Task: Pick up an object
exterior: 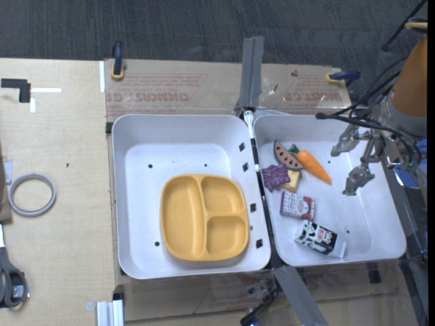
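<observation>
The right bin (pixel 380 240) holds several toy items. An orange carrot (pixel 315 166) lies beside a watermelon slice (pixel 285 156). Purple grapes (pixel 275 177) sit just below them, touching a small yellow piece (pixel 293 178). A pink carton (pixel 297 206) and a black-and-white carton (pixel 317 238) lie nearer the front. My gripper (pixel 349 164) hovers over the right part of this bin, to the right of the carrot. It is open and nothing is between its fingers.
A yellow divided plate (pixel 204 216) lies in the left bin (pixel 136 148). On the bench at the left are a grey tape roll (pixel 30 194) and scissors (pixel 10 287). A grey bar (pixel 250 73) runs back from between the bins, and cables hang at the right.
</observation>
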You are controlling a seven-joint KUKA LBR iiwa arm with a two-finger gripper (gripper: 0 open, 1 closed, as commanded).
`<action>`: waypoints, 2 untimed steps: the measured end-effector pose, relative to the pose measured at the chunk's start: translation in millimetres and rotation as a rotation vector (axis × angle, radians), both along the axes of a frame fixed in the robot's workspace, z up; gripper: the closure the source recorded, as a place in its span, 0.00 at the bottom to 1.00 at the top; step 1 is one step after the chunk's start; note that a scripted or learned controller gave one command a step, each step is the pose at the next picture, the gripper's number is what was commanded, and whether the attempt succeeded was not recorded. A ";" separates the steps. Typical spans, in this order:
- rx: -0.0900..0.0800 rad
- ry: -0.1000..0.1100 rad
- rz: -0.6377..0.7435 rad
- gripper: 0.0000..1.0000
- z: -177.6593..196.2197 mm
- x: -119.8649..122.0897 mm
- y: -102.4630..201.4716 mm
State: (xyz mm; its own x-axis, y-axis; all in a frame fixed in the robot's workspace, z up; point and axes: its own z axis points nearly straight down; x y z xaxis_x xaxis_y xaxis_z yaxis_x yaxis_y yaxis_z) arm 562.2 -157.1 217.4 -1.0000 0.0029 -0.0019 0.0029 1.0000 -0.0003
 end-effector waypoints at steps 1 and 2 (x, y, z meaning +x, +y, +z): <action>0.000 -0.002 -0.037 0.00 13.6 -1.7 25.3; 0.000 -0.002 -0.037 0.00 13.5 -1.8 25.3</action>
State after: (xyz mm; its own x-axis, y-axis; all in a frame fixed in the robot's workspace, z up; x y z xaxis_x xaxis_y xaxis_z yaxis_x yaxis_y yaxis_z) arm 560.4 -131.8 231.0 -0.9992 0.0399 -0.0035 0.0399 0.9992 -0.0006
